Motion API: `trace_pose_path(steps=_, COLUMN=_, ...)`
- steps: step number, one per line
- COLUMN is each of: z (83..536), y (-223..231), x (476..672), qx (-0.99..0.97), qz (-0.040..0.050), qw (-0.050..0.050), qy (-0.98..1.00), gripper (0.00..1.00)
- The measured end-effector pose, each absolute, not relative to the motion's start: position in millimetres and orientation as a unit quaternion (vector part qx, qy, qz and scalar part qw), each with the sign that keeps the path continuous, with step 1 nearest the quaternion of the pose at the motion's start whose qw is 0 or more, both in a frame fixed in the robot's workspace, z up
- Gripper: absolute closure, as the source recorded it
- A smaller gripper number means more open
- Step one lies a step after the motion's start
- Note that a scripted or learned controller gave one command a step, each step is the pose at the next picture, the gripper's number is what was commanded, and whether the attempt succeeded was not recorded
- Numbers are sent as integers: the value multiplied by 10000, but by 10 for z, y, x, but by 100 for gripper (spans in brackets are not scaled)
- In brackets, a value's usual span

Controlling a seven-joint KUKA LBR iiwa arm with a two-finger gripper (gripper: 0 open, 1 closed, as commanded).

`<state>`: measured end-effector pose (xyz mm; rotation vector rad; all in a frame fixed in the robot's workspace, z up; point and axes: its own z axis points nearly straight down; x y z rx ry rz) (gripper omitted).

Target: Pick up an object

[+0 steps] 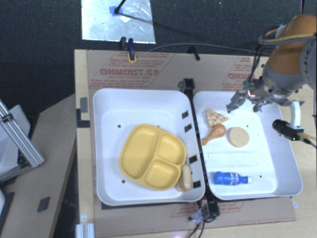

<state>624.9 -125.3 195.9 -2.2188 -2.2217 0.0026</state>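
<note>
A yellow tray (153,156) and a bun (185,177) lie in the left bin (111,108). In the right bin (282,167) lie a drumstick (214,133), wedge (215,117), disc (238,137) and bottle (230,178). At upper right the gripper (246,103) hangs, seemingly spread and holding nothing.

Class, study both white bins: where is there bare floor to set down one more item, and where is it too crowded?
Left bin: bare strip along its far wall, beyond the yellow tray. Right bin: bare floor between the round disc and blue bottle. Crowded: the far part, where wedge, drumstick, disc and gripper cluster.
</note>
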Motion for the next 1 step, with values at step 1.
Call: trace_pose_path(steps=1, z=1474, y=-1153, x=6261, qx=-7056, qz=5, qw=9, qy=-7086, gripper=0)
